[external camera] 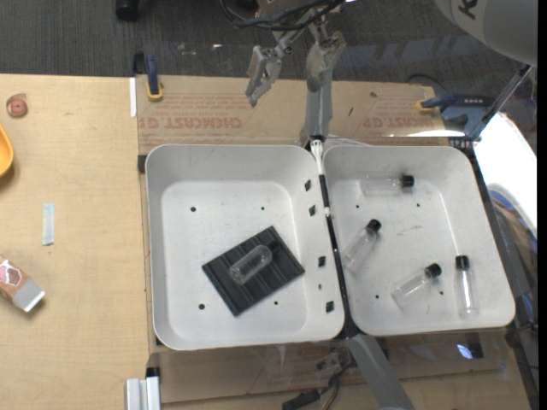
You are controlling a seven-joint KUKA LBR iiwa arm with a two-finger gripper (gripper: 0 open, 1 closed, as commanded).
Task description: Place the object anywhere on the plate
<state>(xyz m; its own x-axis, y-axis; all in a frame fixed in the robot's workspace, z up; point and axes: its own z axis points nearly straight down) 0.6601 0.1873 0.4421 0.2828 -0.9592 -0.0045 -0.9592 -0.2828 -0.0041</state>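
Tool (289, 65) open, high above vial (251, 262), plate (224, 283)

The arm (491, 11) is cut off by the top right corner of the frame, so just a slab of grey casing with part of some black lettering can be seen. An orange thing (4, 154) at the left edge is sliced by the frame; what it is can't be told. Same for the small packet (17, 284) lower left, partly lost off the edge. A metal bracket (141, 391) is clipped by the bottom edge. The clear vials (402, 182) in the right bin (479, 229) are so see-through that their outlines can barely be traced; mostly just the black caps can be made out. The far right of the bench is washed out by glare (517, 156).
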